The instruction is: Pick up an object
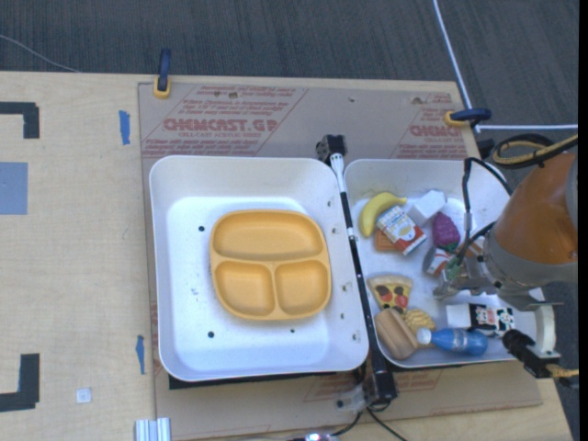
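Gripper (452, 281) low over right bin (360, 211), grip state unclear, banana (377, 210), carton (401, 228), purple item (446, 229) behind it, pizza slice (392, 293), bread (396, 333), blue bottle (457, 341) in front, yellow tray (270, 264) in left bin (179, 274)

Dark grey carpet floor (276, 16), light wooden bench (73, 246), cardboard sheet (294, 118)
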`<state>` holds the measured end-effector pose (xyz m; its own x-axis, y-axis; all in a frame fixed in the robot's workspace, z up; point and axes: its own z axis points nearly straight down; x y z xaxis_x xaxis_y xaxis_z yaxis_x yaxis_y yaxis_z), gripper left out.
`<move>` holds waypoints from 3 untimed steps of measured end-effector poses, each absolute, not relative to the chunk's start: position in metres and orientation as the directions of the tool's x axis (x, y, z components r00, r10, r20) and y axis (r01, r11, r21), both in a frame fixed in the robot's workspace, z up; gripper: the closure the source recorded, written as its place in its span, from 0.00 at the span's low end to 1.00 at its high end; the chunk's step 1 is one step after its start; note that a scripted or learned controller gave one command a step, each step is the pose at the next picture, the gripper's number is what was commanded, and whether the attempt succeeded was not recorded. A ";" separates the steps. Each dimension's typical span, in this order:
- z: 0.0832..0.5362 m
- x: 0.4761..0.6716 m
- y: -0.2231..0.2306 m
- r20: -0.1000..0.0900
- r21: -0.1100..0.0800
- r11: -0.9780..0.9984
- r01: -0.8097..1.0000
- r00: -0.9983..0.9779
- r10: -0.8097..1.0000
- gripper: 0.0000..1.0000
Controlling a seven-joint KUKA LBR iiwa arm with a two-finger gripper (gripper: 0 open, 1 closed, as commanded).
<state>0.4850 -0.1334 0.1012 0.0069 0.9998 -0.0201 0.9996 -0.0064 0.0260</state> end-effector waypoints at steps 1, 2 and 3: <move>0.101 0.485 -0.133 -0.020 0.026 -0.006 1.000 0.007 1.000 0.00; 0.111 0.486 -0.133 -0.021 0.029 -0.007 1.000 0.007 1.000 1.00; 0.185 0.483 -0.066 0.001 0.002 0.002 1.000 -0.002 1.000 1.00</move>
